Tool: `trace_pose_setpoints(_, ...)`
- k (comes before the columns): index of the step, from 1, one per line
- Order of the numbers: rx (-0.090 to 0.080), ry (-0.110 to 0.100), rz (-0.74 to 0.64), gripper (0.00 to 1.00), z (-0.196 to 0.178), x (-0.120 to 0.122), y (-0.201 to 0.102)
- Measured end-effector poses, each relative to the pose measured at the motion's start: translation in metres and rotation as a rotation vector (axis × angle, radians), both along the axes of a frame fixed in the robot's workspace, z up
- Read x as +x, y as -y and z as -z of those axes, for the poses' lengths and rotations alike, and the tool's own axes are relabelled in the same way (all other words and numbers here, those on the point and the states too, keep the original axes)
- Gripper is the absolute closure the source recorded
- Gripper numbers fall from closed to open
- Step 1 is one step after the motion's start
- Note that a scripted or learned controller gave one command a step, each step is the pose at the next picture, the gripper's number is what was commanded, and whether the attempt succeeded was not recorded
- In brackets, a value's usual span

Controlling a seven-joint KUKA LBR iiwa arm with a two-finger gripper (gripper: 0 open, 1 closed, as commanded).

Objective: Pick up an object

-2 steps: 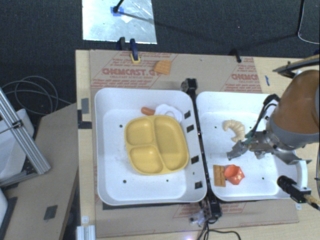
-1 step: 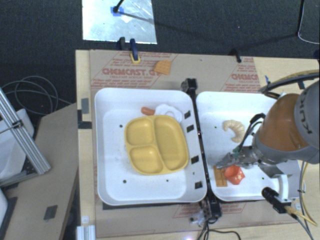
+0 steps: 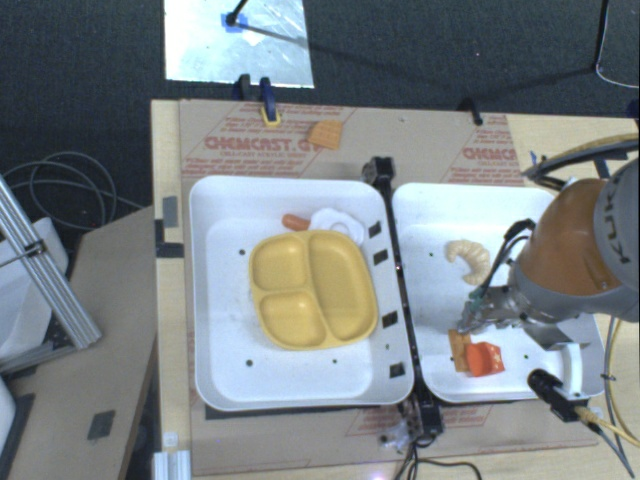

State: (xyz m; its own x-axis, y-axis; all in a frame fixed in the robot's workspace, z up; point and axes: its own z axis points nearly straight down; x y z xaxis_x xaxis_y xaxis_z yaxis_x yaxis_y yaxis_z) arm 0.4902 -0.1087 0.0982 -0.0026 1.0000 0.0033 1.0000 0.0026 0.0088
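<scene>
Dark carpet around the worktop [image 3: 170,268]; tool [image 3: 478,313] hangs above an orange toy [image 3: 480,358], grip unclear. Toy looks light, soft, maybe slippery, so pinch its middle.

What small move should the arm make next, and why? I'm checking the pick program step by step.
Probably a short drop straight down. The gripper hangs over the right bin, just above the orange object near that bin's front wall, and nothing shows held in it. The pale curved piece lies farther back, so the orange object looks like the nearer target.
</scene>
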Motion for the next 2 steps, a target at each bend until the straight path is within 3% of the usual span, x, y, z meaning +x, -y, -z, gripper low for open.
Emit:
trace_pose_setpoints(1, 0.000, -0.001, 0.001, 0.00, 0.001, 0.000, 0.000)
trace_pose_setpoints(2, -0.013, 0.012, 0.007, 0.00, -0.166, -0.001, 0.068)
